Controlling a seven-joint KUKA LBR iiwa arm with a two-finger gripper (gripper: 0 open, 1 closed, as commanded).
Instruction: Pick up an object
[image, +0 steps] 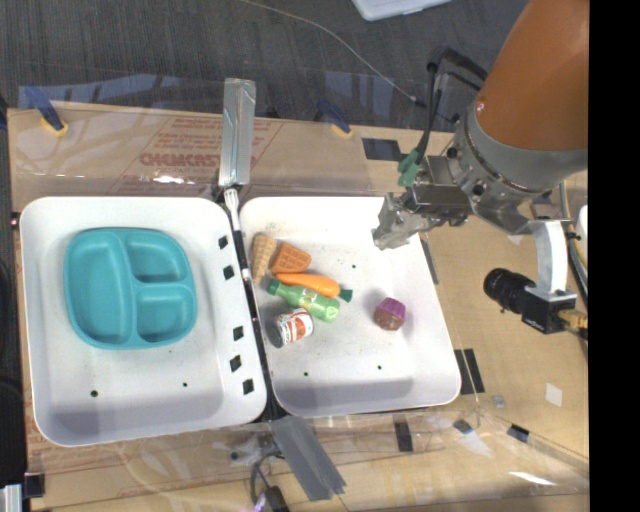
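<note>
The right bin holds a cluster at its left side: a waffle cone, an orange wedge, a carrot, a green bottle and a small red and white can. A purple, plum-like object lies apart toward the bin's right. My gripper hangs over the bin's back right corner, above and behind the purple object, well clear of the cluster. Nothing shows between its fingers.
The left bin holds a teal divided plate. A grey metal strip stands at the back between the bins. Cardboard and tape marks cover the bench around them.
</note>
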